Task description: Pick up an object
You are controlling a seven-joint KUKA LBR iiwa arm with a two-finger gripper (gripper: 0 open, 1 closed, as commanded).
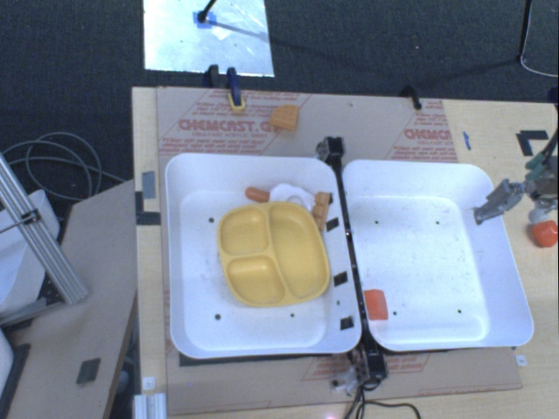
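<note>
White bin (188,234), yellow tray (272,254) diagonal.

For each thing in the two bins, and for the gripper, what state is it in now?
Yellow divided plate: right side up in the left bin, compartments bare.
Orange sausage-shaped piece: lying flat behind the plate.
White piece: partly hidden by the plate.
Tan block: by the plate's right rim.
Orange block: resting in the right bin.
Gripper: over the right bin's right edge, holding nothing.

Red block lettering reading "CHEMCAST" ran across the brown paper-faced sheet (262,120) under the bins, once at its upper left and again, slanted and cut off, at its upper right. Nothing else was readable.
</note>
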